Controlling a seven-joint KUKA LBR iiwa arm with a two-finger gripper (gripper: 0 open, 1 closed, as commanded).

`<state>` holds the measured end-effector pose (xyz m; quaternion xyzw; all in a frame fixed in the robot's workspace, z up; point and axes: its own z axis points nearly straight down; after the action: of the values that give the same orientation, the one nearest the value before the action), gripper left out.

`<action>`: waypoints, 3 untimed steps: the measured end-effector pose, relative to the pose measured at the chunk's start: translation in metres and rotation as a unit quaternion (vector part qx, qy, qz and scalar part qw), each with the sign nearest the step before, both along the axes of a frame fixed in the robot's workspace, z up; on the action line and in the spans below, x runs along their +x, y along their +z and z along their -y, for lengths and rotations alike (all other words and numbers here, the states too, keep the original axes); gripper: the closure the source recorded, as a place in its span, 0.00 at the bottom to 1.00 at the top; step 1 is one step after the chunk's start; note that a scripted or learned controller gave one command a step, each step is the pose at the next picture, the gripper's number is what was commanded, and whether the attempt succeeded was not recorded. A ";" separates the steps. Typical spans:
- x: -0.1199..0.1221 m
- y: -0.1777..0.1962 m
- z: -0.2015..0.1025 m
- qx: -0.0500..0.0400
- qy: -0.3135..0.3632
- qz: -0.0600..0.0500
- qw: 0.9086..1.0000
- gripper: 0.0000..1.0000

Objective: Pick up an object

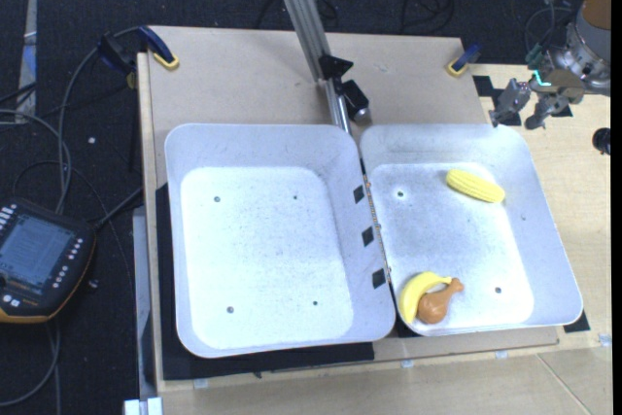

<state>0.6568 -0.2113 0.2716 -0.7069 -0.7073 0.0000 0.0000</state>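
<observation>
Bench [243,78]: pale wood top, bearing two shallow white bins side by side. Yellow clamps sit at its far left corner [163,59] and far right edge [459,65].

Left bin [180,160]: white, speckled floor, four small dark dots on it.

Right bin [544,238]: white, touching the left bin along a shared rim, with small black tabs along that seam.

Corn [475,186]: yellow, ridged, lying on its side in the far part of the right bin, toward its right wall.

Banana [418,288]: yellow, curved, in the near left corner of the right bin, close to the rim.

Drumstick [436,301]: orange-brown, lying against the inner curve of the banana, touching it.

Gripper [524,109]: dark, two fingers, at the upper right, above the bench just beyond the far right corner of the right bin. The fingers stand apart with bare bench showing between them; nothing is held. It is well apart from the corn and farther still from the banana and drumstick.

Arm [588,34]: grey, entering from the right edge.

Metal post [301,5]: slanted, rising from the far end of the seam between the bins.

Handheld controller [34,253]: on the dark floor to the left of the bench, cables around it.
</observation>
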 end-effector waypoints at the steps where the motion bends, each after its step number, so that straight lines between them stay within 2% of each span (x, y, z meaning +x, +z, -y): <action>1: 0.000 0.000 0.000 0.000 0.000 0.000 1.000 0.00; 2: -0.006 -0.046 -0.006 0.000 0.000 -0.002 1.000 0.00; 3: -0.007 -0.107 0.000 0.001 0.000 -0.003 1.000 0.00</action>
<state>0.6503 -0.2116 0.1645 -0.7072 -0.7070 0.0015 0.0023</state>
